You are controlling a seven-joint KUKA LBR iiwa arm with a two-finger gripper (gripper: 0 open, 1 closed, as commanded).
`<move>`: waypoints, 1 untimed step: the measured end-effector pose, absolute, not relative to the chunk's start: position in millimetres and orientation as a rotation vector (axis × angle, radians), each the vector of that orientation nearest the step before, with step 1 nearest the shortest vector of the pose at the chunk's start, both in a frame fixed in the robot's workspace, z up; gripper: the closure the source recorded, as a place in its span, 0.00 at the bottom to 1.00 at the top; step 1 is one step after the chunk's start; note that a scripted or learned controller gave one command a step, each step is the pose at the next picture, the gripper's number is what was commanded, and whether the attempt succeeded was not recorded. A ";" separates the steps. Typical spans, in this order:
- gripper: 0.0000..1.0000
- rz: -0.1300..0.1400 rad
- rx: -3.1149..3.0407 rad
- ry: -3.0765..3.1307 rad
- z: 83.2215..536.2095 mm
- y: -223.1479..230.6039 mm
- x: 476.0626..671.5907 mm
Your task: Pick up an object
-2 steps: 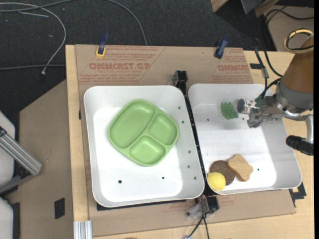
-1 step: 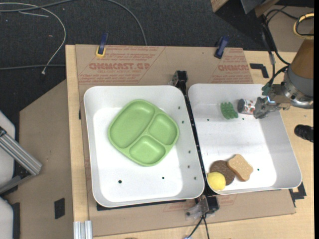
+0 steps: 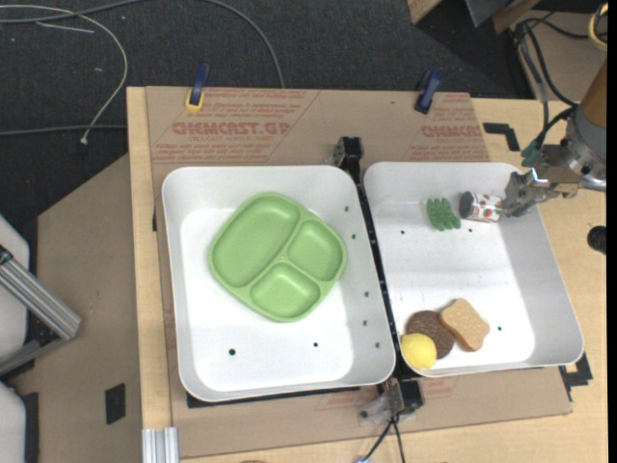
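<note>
A cardboard-covered bench (image 3: 289, 128) carries two white bins: the left bin (image 3: 193, 355) at nine o'clock, the right bin (image 3: 549, 287) at three o'clock, edges touching.

In the right bin: green toy (image 3: 443, 213) and small can (image 3: 479, 205) at 12 o'clock; lemon (image 3: 418, 350), cookie (image 3: 431, 330), bread (image 3: 466, 324) at 6.

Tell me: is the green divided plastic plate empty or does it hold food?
Empty. The green divided plastic plate shows three bare compartments.

Robotics lab: clamped cardboard bench (image 3: 241, 123), loose cables (image 3: 106, 17)
</note>
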State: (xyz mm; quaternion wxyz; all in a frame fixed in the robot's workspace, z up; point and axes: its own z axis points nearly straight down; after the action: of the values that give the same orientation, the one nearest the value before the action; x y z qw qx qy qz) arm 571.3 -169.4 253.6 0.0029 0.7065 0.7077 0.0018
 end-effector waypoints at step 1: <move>1.00 0.000 2.219 2.229 240.8 -118.4 568.6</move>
State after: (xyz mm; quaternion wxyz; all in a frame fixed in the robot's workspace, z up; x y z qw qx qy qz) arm 568.6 -118.4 240.8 -0.0017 0.7056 0.7086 -0.0001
